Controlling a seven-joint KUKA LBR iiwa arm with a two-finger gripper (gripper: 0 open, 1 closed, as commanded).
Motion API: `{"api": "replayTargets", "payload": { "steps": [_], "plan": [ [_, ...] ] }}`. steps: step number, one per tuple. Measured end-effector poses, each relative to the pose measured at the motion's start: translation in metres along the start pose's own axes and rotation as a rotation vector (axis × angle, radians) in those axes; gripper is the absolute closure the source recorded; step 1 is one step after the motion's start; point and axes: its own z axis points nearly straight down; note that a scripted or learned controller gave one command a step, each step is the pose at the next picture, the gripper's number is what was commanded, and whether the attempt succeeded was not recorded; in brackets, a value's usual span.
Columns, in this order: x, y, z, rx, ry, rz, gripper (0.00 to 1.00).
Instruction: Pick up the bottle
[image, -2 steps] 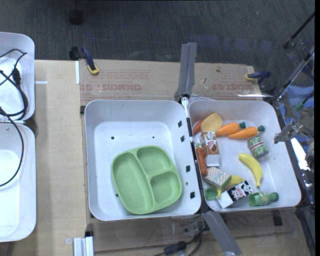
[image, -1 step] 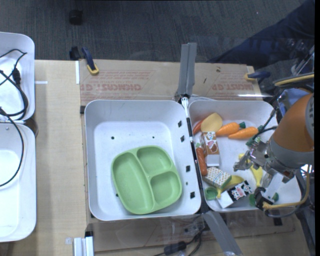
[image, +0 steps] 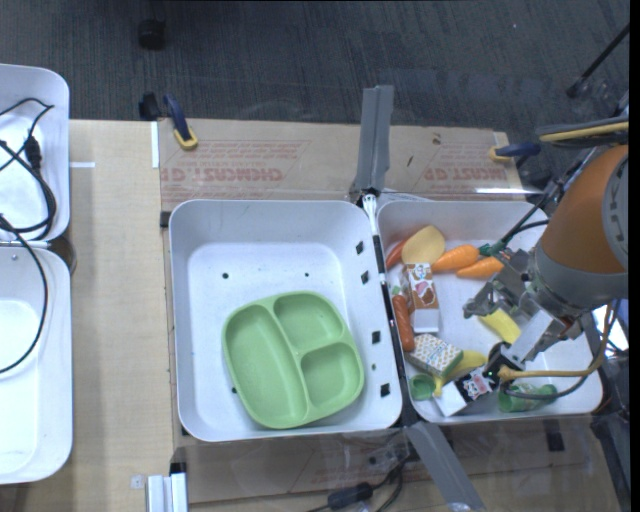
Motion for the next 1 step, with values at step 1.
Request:
{"api": "replayTargets", "payload": {
  "steps": [1],
  "plan": [
    [-0.0351, 0.026, 0.0202, 0.002, -0.001, 0.109, 0.0]
  ]
}}
